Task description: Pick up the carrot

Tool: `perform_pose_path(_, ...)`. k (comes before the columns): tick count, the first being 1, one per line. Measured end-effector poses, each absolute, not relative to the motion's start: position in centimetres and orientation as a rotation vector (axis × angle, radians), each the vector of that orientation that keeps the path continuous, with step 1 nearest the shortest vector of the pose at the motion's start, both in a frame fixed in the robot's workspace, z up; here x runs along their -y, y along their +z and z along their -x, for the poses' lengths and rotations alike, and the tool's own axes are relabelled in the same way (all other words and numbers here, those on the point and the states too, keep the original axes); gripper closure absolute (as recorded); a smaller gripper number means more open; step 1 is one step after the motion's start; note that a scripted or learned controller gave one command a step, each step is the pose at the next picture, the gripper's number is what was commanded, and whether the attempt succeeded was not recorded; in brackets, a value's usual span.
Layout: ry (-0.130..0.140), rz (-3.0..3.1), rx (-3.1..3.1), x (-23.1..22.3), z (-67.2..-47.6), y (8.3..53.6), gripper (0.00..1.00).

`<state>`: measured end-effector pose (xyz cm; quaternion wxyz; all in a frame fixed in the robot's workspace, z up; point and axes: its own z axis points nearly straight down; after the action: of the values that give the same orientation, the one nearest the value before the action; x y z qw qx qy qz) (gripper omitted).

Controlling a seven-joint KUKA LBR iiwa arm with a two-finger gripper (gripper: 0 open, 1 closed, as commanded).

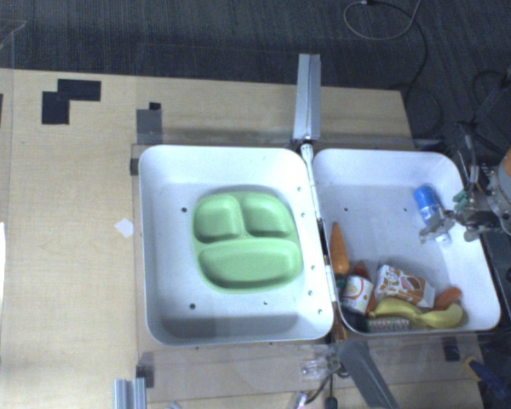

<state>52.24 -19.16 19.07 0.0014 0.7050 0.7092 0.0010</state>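
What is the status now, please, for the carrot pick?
Gripper at right bin's far right side, above the floor. Carrot lies untouched along left wall. Can and banana crowd its near end.

We saw an orange carrot (337, 250) and yellow banana (417, 316) in the white right bin (383, 186). The left bin (166, 228) held a pale green tray (244, 239). A blue bottle (426, 201) lay near the gripper.

One camera hangs fixed above the surface (68, 228), tilted down at a slant and set well back, so both white bins fit in frame: the left bin (162, 254) sits mid-frame, the right bin (392, 177) beside it. Dark floor (196, 15) lies along the far top, and the arm (507, 186) enters from the right edge.
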Motion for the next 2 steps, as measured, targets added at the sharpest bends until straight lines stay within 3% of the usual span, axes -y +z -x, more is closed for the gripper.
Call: perform_pose_path(2,0.004,-2.156,-2.281,10.2,-60.2,13.6,0.00)
